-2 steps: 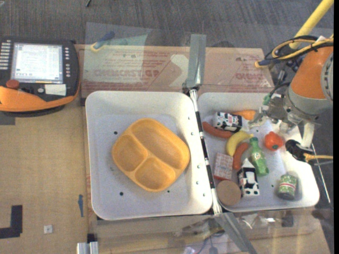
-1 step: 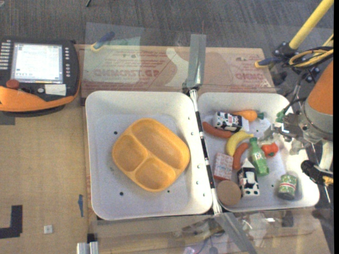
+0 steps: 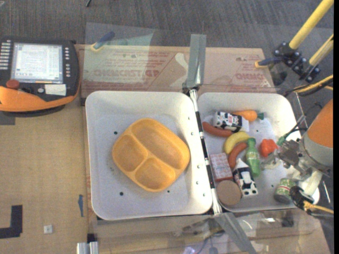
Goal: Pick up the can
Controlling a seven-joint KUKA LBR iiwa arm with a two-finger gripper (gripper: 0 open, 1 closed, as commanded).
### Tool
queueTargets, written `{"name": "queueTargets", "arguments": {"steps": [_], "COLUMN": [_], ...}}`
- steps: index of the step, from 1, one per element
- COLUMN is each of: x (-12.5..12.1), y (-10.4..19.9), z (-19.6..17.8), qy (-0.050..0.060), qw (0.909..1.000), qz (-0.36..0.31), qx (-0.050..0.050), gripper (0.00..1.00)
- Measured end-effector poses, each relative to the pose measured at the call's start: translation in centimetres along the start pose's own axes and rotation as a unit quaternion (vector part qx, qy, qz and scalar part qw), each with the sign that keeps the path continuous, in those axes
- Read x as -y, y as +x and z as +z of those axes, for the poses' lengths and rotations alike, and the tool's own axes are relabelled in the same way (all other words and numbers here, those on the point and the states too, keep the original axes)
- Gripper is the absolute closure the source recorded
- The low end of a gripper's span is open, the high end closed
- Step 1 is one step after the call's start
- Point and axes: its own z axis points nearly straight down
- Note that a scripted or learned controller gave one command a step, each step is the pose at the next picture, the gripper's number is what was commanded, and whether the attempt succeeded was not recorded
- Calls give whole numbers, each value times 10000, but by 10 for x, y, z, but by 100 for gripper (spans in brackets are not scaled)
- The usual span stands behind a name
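Note:
A small can (image 3: 284, 188) with a green and white label lies in the front right corner of the right bin (image 3: 275, 100). My gripper (image 3: 292, 155) hangs over the bin's right side, a little behind the can and beside a red toy (image 3: 268, 146). Nothing shows between the gripper and the can. The grey wrist with its orange band (image 3: 324, 134) reaches in from the right edge.
The right bin also holds two black-and-white milk cartons (image 3: 229, 120), a carrot (image 3: 248, 114), a sausage (image 3: 216, 129), a banana (image 3: 236, 140), a green bottle (image 3: 252, 156), a pink box (image 3: 220, 166) and a brown disc (image 3: 230, 192). An orange divided plate (image 3: 151, 153) lies in the left bin (image 3: 100, 157).

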Motion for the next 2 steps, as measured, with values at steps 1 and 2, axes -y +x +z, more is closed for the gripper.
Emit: {"name": "queueTargets", "arguments": {"steps": [1,2], "x": [-3,-4], "y": [-2,-2], "z": [3,3], "qy": [-11,-10], "qw": [9999,9998], "qz": [80,166], "qx": [-65,-81], "gripper": [0,0]}}
